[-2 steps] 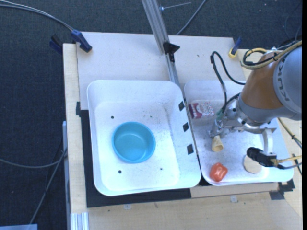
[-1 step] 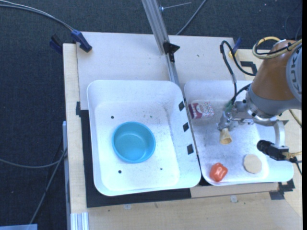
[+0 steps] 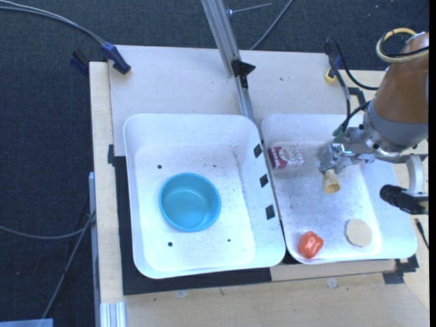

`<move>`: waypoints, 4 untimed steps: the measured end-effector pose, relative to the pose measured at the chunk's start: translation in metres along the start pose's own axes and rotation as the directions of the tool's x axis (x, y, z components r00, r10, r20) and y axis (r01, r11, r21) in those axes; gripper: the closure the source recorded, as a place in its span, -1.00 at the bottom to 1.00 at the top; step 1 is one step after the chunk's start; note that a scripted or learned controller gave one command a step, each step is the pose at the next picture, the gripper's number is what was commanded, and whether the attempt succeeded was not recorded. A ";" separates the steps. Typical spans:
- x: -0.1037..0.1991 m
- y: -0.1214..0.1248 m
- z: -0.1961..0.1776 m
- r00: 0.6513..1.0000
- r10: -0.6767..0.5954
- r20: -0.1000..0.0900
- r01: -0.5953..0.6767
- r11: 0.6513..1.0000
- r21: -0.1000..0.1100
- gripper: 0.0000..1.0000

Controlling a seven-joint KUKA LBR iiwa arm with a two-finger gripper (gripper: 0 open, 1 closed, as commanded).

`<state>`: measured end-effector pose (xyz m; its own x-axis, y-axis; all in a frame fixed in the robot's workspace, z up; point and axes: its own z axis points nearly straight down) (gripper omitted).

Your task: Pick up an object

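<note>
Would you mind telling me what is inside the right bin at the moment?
The right bin holds a red-and-white packet, an orange-red pepper-like item, a tan disc and a small tan piece at the gripper. The arm covers the bin's far right part.

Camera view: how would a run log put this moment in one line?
arm: over right bin | gripper: above small tan object | blue bowl: left bin

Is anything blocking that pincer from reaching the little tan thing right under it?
Nothing visible does. The pincer hangs right above the small tan piece in the right bin; the red-labelled packet lies apart on the left.
</note>
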<state>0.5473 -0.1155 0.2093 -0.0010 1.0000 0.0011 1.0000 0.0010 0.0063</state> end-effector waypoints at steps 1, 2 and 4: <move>0.046 0.003 -0.001 1.000 -0.005 -0.003 0.005 1.000 0.006 1.00; 0.095 0.018 -0.001 1.000 -0.005 -0.002 0.005 1.000 0.005 1.00; 0.213 0.034 -0.014 1.000 -0.006 -0.002 0.006 1.000 0.006 1.00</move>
